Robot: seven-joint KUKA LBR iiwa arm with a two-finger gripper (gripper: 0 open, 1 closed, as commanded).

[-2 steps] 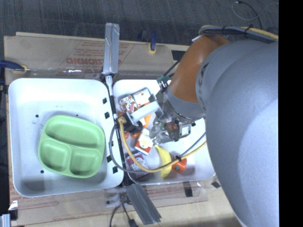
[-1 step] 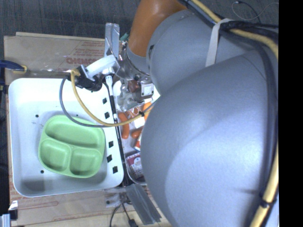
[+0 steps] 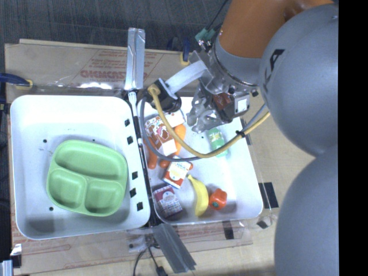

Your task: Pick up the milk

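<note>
The milk carton (image 3: 161, 133), white with a red and brown print, lies in the right bin (image 3: 248, 180) near its left wall at the back. My gripper (image 3: 201, 117) hangs over the back middle of that bin, just right of the carton and above a small green bottle (image 3: 216, 140). I see nothing held in it. The arm's wrist and cables hide the bin's back edge.
A smaller white and orange carton (image 3: 177, 174), a banana (image 3: 200, 196), a red pepper (image 3: 218, 199), a dark packet (image 3: 167, 202) and orange carrots (image 3: 152, 157) crowd the right bin's front and left. A green divided plate (image 3: 86, 177) sits in the left bin (image 3: 29, 125). A yellow cable (image 3: 190, 152) loops over the items.
</note>
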